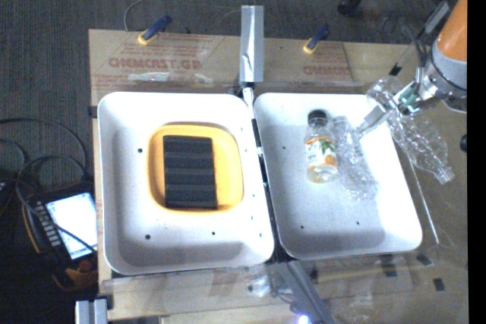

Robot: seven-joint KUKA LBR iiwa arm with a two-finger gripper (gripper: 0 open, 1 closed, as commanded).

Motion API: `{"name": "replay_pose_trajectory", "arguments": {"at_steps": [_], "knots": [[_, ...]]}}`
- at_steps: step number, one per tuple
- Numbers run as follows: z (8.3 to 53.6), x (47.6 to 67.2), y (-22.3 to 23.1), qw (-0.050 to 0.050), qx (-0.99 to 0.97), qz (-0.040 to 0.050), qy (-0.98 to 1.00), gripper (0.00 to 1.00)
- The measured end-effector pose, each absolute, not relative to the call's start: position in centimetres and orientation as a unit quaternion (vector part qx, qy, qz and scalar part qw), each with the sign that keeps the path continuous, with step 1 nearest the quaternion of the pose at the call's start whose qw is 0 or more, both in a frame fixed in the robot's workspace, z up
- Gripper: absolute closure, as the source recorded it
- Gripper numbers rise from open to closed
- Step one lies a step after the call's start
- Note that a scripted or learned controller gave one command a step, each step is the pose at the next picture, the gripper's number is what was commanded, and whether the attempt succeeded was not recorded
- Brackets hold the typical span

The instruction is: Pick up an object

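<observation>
A small clear bottle is lying in the right bin, near its far edge, touching crumpled clear plastic. Probably light, slippery, rolling; gripping across its labelled middle looks safest. Whether the jaws are gaping: cannot tell.

- The arm entered at the view's upper right as a rounded orange section above a grey wrist part.
- A pale grey ring sat under the orange, edged darker below.
- The gripper was clear, glassy plastic with a slim, pale finger.
- A small green-teal piece showed where the gripper met the wrist.
</observation>
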State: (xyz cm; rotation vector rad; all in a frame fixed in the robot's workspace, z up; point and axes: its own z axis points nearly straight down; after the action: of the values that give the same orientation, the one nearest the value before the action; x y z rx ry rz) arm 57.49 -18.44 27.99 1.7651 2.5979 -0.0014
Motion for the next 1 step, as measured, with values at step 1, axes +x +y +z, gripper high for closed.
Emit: {"name": "replay_pose_trajectory", "arguments": {"at_steps": [1], "knots": [[35.27, 58.03, -19.52, 0.001, 0.572, 0.0, 0.82, 0.0]]}}
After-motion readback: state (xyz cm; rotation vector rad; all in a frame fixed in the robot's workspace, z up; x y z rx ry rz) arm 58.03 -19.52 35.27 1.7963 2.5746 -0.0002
